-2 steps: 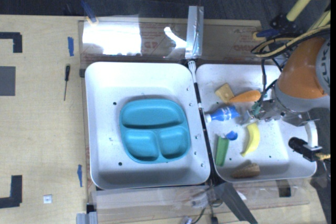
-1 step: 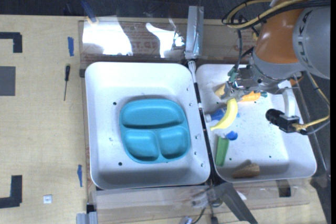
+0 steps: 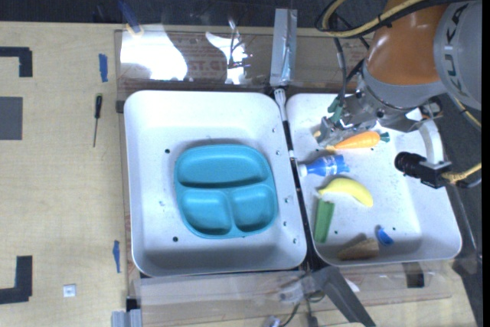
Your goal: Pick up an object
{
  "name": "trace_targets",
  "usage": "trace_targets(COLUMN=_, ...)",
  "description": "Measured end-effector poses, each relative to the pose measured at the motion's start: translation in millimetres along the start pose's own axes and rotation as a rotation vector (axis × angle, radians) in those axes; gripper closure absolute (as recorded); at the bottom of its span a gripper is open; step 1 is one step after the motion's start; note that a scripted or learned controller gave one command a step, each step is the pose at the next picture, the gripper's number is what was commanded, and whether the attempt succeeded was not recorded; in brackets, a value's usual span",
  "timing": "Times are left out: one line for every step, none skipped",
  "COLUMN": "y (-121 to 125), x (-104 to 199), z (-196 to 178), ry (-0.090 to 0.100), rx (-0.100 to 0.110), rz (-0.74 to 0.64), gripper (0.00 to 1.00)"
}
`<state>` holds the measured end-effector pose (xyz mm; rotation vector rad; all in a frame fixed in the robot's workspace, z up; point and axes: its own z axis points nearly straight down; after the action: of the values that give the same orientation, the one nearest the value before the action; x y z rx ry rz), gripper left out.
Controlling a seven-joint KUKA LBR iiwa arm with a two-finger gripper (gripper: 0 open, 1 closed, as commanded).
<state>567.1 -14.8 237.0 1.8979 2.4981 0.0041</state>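
Tool hovers at the carrot in right bin — finger state unclear

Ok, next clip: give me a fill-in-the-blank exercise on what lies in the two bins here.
1. The blue divided tray lies in the ____ bin of the camera view.
2. The yellow banana lies in the right bin, just below the ____ bottle.
3. The hand hangs over the right bin, close to the ____ carrot.
4. The green block lies beside the divider, ____ the banana.

Missing words: left; blue; orange; below
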Motion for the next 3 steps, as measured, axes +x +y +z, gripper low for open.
trace_targets(y=0, x=0, z=1, ry=0.0, rx=0.002, rz=0.0, gripper=0.0)
trace_targets(y=-98, x=-39, z=54, ry=0.001, rx=0.01, rz=0.08, gripper=0.0)
trace_targets(y=-91, x=-73, z=145, ry=-0.003, rx=-0.008, rz=0.093, gripper=0.0)
